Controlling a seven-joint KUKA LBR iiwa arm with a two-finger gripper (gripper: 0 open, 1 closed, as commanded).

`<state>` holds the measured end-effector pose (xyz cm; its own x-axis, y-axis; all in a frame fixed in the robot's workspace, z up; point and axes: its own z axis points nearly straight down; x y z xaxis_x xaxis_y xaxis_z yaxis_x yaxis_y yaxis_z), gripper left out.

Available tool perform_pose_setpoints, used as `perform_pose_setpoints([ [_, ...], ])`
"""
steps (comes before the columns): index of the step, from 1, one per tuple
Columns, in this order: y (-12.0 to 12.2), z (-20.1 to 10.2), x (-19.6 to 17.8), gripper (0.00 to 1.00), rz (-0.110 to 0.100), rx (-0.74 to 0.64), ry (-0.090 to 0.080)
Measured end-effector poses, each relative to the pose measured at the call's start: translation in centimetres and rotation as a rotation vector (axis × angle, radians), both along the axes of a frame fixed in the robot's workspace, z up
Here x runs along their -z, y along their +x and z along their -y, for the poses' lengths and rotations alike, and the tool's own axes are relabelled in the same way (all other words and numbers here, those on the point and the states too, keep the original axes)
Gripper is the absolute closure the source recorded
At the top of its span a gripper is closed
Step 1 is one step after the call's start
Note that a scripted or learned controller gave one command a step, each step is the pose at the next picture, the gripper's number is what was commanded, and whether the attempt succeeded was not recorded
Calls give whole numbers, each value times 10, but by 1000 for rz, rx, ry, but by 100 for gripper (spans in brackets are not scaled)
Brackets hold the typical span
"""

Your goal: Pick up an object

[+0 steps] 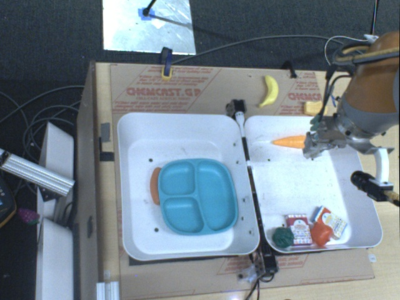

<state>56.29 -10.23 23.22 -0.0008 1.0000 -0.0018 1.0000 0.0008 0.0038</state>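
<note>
Where the gripper [310, 147] hangs — carrot [288, 142] touching it.

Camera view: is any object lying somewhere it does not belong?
Yes. A banana lies on the bench behind the two bins, outside both. Also an orange item is mostly hidden under the blue plate.
</note>
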Motion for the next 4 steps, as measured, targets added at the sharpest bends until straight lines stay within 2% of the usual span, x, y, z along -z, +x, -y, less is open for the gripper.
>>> perform_pose_setpoints([
  [1, -2, -60, 19, 100, -3, -4, 2],
  [2, -28, -2, -10, 100, -1, 0, 0],
  [3, -28, -68, 39, 100, -4, -3, 3],
  [4, 3, -14, 11, 100, -1, 0, 0],
])
